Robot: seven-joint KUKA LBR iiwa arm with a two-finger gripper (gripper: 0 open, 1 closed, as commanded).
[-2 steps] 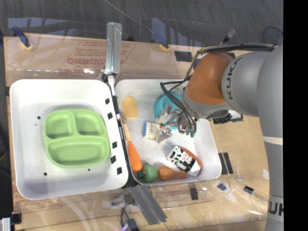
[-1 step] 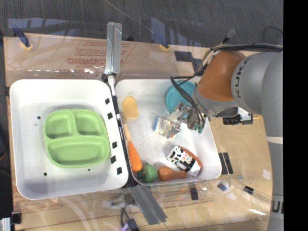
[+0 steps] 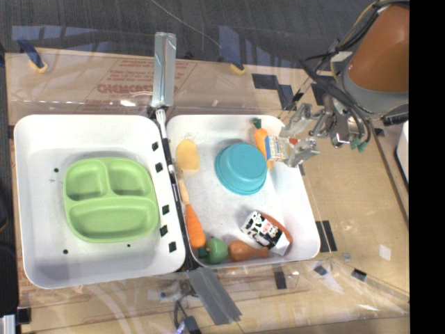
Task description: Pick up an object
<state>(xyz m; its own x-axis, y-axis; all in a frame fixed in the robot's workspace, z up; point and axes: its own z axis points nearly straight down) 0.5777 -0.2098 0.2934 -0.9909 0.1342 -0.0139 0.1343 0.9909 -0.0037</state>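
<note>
The right bin (image 3: 299,200) holds several objects. A blue bowl (image 3: 241,167) sits upside down near its middle, and an orange carrot (image 3: 260,139) with a green top lies just right of it. A pale yellow piece (image 3: 187,154) rests by the left wall. Along the front lie a second carrot (image 3: 195,228), a green toy vegetable (image 3: 215,250), an orange piece (image 3: 247,250) and a black-and-white spotted item (image 3: 263,229). My gripper (image 3: 295,142) hovers over the bin's upper right rim, just right of the first carrot. It stands open with nothing held.
The left bin (image 3: 35,158) holds a green divided plate (image 3: 110,199). A metal bar (image 3: 164,68) stands at the back, above the wall between the two bins. Cables hang from the arm (image 3: 379,54) at the upper right.
</note>
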